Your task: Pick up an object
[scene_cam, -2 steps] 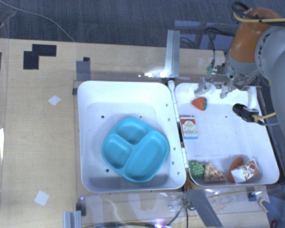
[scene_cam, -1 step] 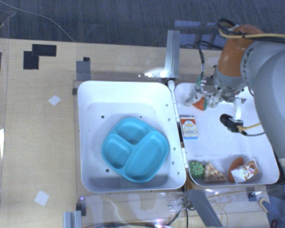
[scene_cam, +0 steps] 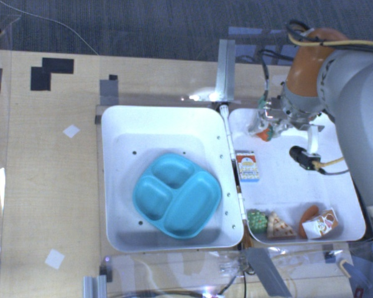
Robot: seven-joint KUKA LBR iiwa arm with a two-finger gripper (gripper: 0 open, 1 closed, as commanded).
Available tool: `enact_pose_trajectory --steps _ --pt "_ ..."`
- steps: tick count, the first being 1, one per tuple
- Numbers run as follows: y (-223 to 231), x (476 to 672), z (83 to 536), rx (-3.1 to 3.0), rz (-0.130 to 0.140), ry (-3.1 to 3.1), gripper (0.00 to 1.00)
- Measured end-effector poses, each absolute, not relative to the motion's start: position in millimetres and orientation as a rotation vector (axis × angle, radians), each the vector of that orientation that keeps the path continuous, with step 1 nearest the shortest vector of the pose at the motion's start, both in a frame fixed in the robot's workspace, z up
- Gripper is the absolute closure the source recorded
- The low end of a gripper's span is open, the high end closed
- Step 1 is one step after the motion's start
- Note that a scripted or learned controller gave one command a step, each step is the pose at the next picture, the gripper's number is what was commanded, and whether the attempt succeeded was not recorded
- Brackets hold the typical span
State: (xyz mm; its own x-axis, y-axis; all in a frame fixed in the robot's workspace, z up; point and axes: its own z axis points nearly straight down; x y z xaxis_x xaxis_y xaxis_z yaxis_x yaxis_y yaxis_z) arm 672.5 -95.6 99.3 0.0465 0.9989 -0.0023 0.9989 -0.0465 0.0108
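My gripper [scene_cam: 268, 120] hangs low over the far left corner of the right bin [scene_cam: 336, 191], under the orange wrist band. A small orange and green object [scene_cam: 263, 133] sits right at its tip, and whether it is gripped is unclear. A small red, white and blue carton [scene_cam: 247, 166] lies by the bin's left wall. Along the near edge lie a green item [scene_cam: 257, 220], a tan wedge [scene_cam: 278, 226], a red-orange piece [scene_cam: 309, 214] and a white and orange packet [scene_cam: 321, 224].
The left bin [scene_cam: 121, 166] holds a blue divided plate [scene_cam: 177, 194]. A metal divider rail [scene_cam: 232, 166] separates the bins. A black connector with a yellow cable [scene_cam: 306, 158] hangs from the arm over the right bin. The grey arm covers the bin's far right side.
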Motion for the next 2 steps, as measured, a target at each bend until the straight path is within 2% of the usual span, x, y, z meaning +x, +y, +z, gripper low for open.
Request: enact_pose_trajectory --steps 1,2 --pt "-96 672.5 99 2.265 0.009 2.163 0.0" --pt "-82 670.6 87 2.056 0.006 2.369 0.0"
